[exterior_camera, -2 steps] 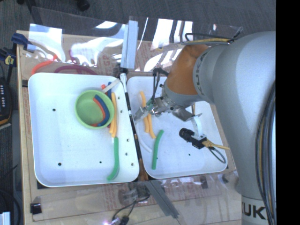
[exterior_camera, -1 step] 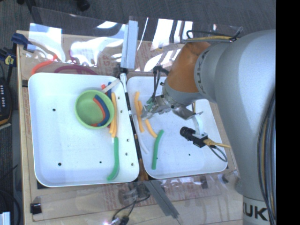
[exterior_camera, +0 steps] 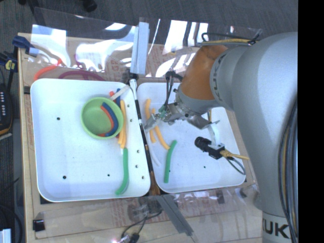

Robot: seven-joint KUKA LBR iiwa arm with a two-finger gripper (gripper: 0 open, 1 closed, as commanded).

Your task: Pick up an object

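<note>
My gripper (exterior_camera: 153, 119) hangs low over the left part of the right bin (exterior_camera: 223, 178), close to the wall between the two bins. Several yellow-orange sticks lie around it: one (exterior_camera: 148, 107) just behind it and two (exterior_camera: 163, 138) just in front of it. A short green stick (exterior_camera: 169, 161) lies further toward the front of the same bin. The sticks look as if they rest on the bin floor.
The left bin (exterior_camera: 61, 156) holds a green bowl (exterior_camera: 100, 119) with blue and red pieces inside, an orange stick (exterior_camera: 122, 131) beside it and a long green strip (exterior_camera: 124, 172) along its right wall. The arm's grey bulk covers the right bin's far right side.
</note>
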